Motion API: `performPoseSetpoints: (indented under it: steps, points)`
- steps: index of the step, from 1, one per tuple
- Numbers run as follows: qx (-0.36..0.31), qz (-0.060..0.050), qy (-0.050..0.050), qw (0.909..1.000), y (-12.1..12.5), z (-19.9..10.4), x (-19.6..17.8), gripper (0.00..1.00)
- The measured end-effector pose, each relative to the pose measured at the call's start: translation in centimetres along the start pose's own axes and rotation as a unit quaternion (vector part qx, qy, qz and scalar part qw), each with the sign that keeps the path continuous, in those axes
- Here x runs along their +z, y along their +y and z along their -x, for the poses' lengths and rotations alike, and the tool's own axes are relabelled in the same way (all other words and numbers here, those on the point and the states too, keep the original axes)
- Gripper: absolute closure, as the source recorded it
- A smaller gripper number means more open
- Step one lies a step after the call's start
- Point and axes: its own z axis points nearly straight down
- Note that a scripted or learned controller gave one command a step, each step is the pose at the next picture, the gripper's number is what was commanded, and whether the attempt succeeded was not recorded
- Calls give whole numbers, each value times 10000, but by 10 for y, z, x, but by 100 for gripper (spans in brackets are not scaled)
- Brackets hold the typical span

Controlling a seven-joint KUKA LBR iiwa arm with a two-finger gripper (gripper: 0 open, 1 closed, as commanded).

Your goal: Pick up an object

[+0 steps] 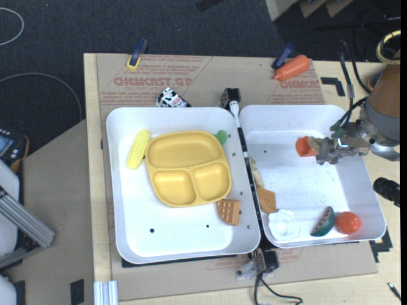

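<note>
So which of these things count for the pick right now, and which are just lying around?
In play:
gripper, over the right bin
small orange piece right beside it

Lying about:
yellow divided tray
corn cob
two waffle pieces
tomato
watermelon slice

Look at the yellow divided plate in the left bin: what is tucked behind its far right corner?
A small green object peeks out from behind the yellow divided plate at that corner. Only its edge shows; the rest is covered by the plate's rim, so I cannot tell what it is.
</note>
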Motion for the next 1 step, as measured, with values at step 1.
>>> performPoseSetpoints:
  steps: [1]
  points:
    - [-17, -45, 25, 10000, -19, -57, -3, 100]
